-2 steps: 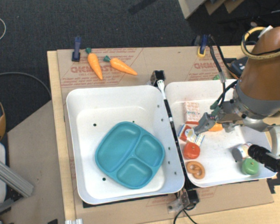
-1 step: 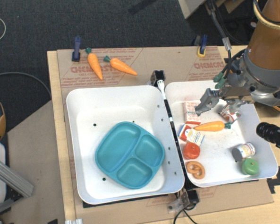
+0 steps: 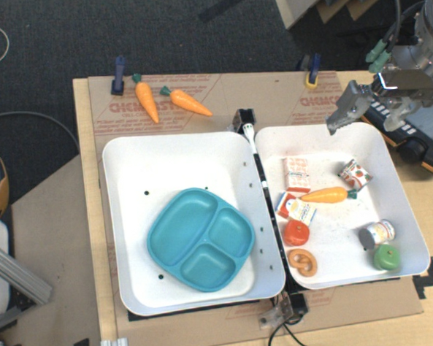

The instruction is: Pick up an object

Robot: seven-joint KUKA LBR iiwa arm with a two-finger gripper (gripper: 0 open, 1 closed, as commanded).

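Your gripper (image 3: pixel 345 115) hangs at the right bin's (image 3: pixel 399 176) upper rim, fingers seemingly open, holding nothing; descend squarely over the carrot (image 3: pixel 325 195).

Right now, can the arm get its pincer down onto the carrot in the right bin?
Probably yes. The pincer hangs above the far rim of the right bin, and the carrot lies on top, uncovered. The small cartons beside it crowd one end, so a clean grip isn't certain.
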